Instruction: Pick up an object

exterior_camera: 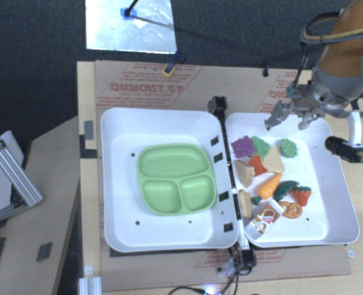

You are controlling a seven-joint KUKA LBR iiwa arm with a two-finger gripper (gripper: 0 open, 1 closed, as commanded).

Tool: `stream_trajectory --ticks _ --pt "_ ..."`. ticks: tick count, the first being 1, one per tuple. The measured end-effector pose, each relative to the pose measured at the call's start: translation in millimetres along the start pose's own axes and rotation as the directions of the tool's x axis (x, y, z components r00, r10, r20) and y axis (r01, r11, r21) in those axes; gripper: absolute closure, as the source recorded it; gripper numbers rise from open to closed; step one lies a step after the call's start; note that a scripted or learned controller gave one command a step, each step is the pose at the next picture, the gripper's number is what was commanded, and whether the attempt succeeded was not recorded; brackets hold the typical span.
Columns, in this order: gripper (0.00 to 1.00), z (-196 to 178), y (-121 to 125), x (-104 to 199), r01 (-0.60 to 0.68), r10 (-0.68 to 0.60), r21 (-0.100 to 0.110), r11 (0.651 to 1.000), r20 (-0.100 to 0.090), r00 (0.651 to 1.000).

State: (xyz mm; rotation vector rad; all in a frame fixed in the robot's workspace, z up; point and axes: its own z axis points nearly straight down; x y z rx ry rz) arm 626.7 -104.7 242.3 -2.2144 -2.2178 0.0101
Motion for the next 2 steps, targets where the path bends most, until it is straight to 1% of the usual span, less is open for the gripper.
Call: stream_trajectory --ticks 1,2 --pt "0.0 -7 2 0 0.002 -0.002 -0.011 1.0 0.001 1.0" --pt "0.0 51 5 -8 -0.001 0.001 -0.009 1.0 0.001 1.0"
